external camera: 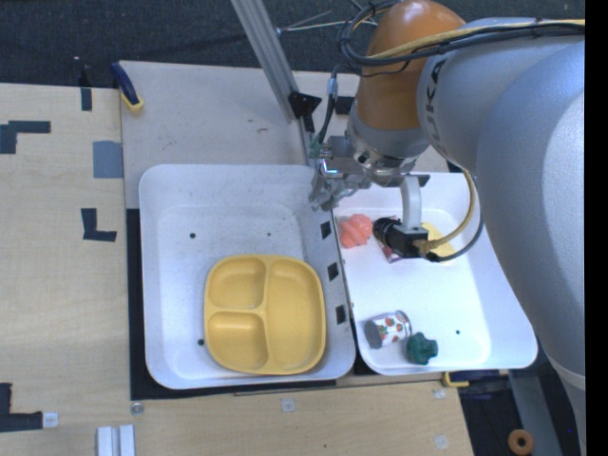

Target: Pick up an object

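The bench is carrying two white bins. The left bin is holding a yellow divided plate, which is lying flat towards the lower part of the frame. It is broad and stiff, and I judge it too wide for me.

The right bin is holding three small things. A pink lump is sitting near the divider at mid-frame. A small can is lying on its side lower down, with a green lump just beside it.

I am hanging over the divider above the pink lump. I cannot tell whether my jaws are released or clenched.

I am judging the pink lump light and probably soft, so I am planning to pinch it across its middle. The can is looking slick and likely to roll.
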You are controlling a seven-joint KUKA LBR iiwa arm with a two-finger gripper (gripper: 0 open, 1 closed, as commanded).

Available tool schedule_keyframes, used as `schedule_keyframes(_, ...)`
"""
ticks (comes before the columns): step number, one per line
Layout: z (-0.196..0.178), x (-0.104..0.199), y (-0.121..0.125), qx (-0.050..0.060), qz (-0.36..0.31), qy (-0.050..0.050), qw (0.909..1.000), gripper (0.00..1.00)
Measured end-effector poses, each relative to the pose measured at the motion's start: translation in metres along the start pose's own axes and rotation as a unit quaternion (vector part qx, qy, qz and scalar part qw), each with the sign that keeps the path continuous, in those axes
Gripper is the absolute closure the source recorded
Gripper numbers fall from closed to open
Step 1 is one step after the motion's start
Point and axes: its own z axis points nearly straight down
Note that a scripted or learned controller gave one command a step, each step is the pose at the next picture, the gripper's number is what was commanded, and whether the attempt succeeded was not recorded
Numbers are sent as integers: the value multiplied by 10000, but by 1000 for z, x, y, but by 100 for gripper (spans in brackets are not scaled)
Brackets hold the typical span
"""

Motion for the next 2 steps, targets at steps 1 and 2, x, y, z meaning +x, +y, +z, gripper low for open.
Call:
schedule_keyframes(1, -4, 38, 27, -14, 0, 3, 10000, 100)
schedule_keyframes(2, -4, 35, 27, -6, 14, -7, 10000, 0)
